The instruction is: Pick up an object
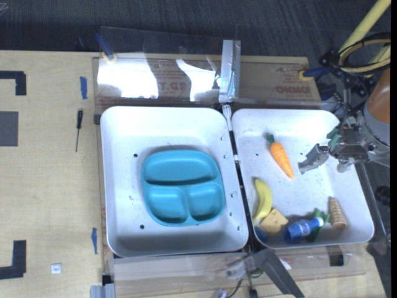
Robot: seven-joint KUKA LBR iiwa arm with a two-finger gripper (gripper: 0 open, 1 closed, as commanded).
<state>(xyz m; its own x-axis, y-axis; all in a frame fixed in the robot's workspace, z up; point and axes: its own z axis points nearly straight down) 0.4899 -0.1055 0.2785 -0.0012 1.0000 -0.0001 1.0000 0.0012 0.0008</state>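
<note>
In the right bin an orange carrot with a green top lies near the middle. Along the front wall lie a yellow banana, a tan block, a blue bottle on its side and a brown ridged cone. My gripper reaches in from the right and hovers just right of the carrot, apart from it, with nothing visibly held.
The left bin holds a blue divided plate. A clear panel and a cardboard strip stand behind both bins. Cables and a yellow hose hang at the upper right.
</note>
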